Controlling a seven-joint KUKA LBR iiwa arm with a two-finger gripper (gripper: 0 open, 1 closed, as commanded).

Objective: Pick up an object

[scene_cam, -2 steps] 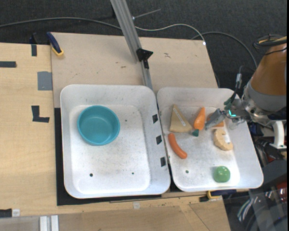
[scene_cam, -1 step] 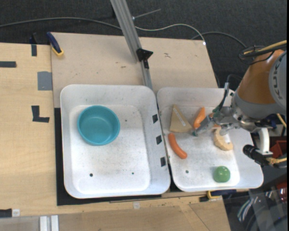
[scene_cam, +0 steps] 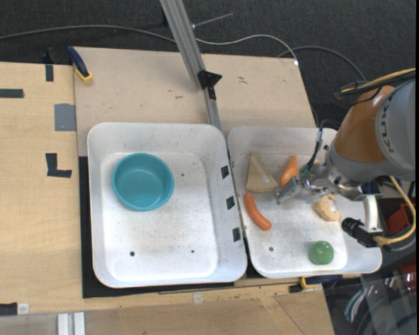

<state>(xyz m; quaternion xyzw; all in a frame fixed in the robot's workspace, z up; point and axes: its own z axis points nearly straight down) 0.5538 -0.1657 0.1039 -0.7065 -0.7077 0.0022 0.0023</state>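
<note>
The left bin holds a teal bowl near its back left corner. In the right bin a tan wedge lies at the left, with a red sausage just in front of it. An orange carrot stands just right of the wedge. The gripper hangs low beside the carrot, its tips pointing left toward the gap between wedge and sausage; whether it is wide or narrow I cannot tell, and nothing shows between its tips. Right of it lies a pale lump, and a green ball sits near the front edge.

The carrot looks like the nearest pick. A good grasp would centre over it, straddle its narrow width and clear the wedge before squeezing.
</note>
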